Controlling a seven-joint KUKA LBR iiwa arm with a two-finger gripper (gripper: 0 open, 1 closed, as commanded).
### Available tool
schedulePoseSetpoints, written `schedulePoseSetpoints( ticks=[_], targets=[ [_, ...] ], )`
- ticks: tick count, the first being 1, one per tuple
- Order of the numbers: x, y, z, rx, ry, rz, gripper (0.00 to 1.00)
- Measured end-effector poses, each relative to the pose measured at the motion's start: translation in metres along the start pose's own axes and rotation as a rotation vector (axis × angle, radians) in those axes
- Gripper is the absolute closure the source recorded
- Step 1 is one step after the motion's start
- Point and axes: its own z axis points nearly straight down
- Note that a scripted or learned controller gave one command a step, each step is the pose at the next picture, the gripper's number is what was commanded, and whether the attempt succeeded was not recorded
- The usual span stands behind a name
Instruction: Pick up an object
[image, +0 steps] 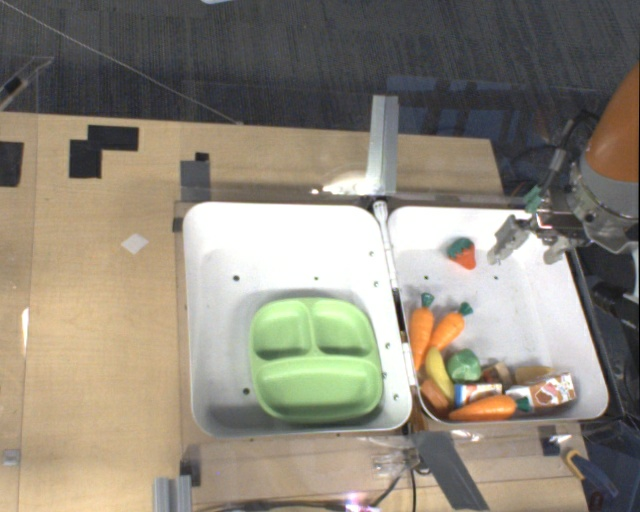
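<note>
Orange-banded arm's gripper near right bin's far edge, fingers seemingly spread, gripping nothing; strawberry just beside; carrots heaped toward near-left corner; green tray in left bin.

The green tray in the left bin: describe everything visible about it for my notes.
The green tray is a light green sectioned plate, plastic by its look, with rounded corners. It has three compartments: two smaller ones along the far side and one wide one along the near side, none holding anything. It lies flat and right side up on the floor of the left bin, toward the near right corner. Nothing rests on it, and it stands apart from the hand, which is over the right bin.
</note>
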Motion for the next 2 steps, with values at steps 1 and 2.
schedulePoseSetpoints(
  ticks=[1,2],
  targets=[
    [0.022,0.042,0.105,0.002,0.001,0.189,0.0],
    [-0.016,0.101,0.178,-0.001,-0.001,-0.017,0.0]
  ],
)
